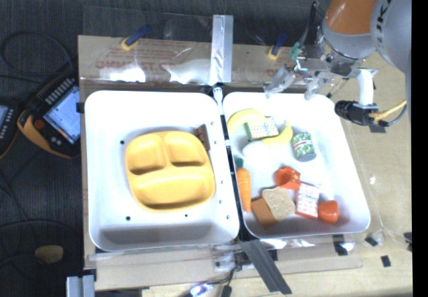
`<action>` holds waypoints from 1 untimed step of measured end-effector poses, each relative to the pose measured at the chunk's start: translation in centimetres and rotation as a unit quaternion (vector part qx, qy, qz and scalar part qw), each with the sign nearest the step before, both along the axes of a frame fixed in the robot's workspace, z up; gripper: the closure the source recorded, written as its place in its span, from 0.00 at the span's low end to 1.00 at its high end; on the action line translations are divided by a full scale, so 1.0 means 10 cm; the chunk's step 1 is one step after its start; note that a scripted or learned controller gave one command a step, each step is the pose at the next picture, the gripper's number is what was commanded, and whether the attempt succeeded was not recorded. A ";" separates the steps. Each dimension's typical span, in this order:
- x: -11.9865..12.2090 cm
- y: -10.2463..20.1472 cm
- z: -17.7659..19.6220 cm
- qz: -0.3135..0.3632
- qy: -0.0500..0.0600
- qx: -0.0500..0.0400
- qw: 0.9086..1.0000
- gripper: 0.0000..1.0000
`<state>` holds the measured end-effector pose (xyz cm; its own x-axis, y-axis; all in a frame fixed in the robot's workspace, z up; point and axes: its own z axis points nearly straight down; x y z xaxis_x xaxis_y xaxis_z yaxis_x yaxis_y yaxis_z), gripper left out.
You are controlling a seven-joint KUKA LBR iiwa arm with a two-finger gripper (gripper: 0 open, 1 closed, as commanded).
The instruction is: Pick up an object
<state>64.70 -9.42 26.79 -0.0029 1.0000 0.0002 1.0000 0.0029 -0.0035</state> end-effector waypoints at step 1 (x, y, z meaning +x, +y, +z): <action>-0.29 -0.44 -1.41 0.048 0.000 0.000 0.999 0.00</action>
